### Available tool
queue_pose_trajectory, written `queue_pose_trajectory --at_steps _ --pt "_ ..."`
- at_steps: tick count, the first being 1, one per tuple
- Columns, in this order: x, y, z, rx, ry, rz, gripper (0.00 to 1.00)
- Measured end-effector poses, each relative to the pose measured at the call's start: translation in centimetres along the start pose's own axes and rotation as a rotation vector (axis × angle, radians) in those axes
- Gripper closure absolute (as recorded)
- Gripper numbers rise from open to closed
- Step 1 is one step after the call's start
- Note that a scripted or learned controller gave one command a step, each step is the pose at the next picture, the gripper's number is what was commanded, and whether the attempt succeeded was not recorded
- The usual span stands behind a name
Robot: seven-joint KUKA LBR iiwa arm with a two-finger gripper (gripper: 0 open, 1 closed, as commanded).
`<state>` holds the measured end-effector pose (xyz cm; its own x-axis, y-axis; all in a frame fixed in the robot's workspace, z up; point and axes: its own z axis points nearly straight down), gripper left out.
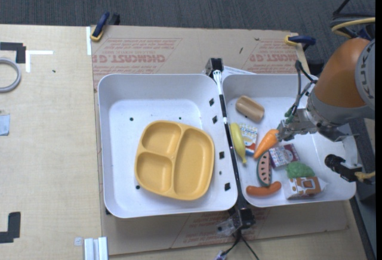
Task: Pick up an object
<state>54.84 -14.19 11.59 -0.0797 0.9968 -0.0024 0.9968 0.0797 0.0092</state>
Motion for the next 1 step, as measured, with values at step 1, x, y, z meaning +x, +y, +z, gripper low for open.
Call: queue_pose_trajectory --at_steps 1 --pt "4.58 1.84 -15.99 0.008 0.0 0.14 1.0"
